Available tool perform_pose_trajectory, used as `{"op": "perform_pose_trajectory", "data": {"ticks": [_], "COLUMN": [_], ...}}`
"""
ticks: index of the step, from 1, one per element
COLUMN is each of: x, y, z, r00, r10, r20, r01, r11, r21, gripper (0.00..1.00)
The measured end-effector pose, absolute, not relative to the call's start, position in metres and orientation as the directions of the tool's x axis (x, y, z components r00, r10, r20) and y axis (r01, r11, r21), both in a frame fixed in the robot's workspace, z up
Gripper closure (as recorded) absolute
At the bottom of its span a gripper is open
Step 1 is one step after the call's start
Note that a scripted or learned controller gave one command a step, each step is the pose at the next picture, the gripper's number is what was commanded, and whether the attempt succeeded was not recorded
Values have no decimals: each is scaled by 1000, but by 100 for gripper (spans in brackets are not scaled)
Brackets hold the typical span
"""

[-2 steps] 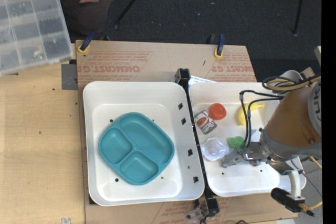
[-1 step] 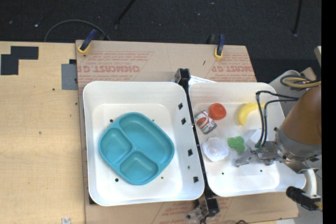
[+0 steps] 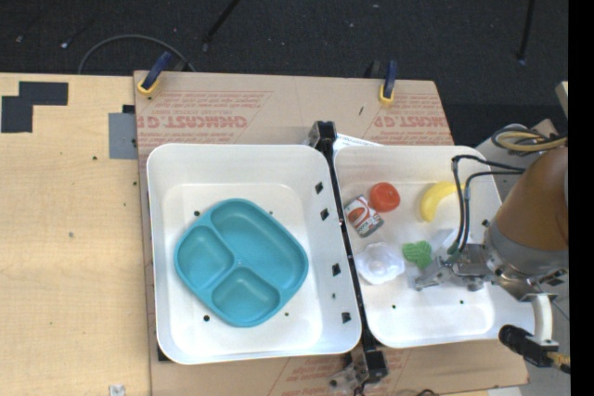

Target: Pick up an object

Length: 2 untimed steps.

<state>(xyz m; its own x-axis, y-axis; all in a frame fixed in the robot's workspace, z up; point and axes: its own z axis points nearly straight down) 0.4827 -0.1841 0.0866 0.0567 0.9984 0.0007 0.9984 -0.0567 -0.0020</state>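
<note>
Looking at your claw (image 3: 429,276): low in the right bin (image 3: 408,332), beside the green toy (image 3: 418,251)
Grip: you cannot tell

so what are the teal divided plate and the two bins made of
The teal divided plate looks like moulded plastic: one even colour, soft sheen, rounded compartment walls. The left bin and the right bin seem to be thin formed white plastic with smooth rounded rims, though coated metal can't be ruled out.
</note>
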Motion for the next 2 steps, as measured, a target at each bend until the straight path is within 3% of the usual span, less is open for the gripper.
{"op": "perform_pose_trajectory", "data": {"ticks": [1,2], "x": [476,552], "y": [-200,-166], "z": [88,86], "r00": [0,-3], "r10": [1000,1000], "r20": [1,1], "r01": [1000,1000], "r11": [0,3], "r21": [-2,-1], "gripper": [0,0]}}
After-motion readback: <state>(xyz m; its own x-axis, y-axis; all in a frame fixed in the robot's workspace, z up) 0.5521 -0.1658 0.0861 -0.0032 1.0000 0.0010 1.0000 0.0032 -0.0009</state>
